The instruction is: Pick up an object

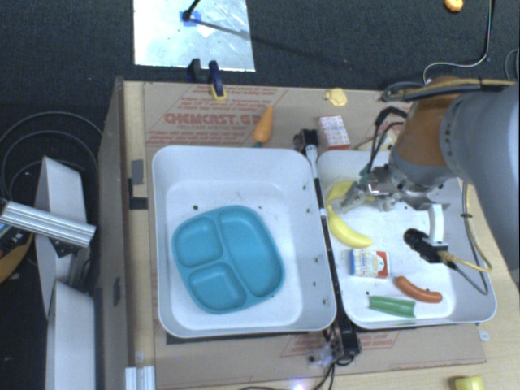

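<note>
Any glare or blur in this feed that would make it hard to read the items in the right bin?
Camera view: lighting is even over both bins; the banana, small carton, sausage and green pepper read clearly against the right bin. Strong glare sits on the shiny sheet beyond the bench. The arm looks soft, slightly blurred.

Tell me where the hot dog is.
The hot dog lies in the right bin, near its front edge, just above the green pepper and right of the small carton.

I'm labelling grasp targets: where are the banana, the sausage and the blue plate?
banana (348, 229): camera view, middle of its curve.
sausage (418, 289): camera view, mid-length.
blue plate (244, 242): camera view, large right compartment.
</note>
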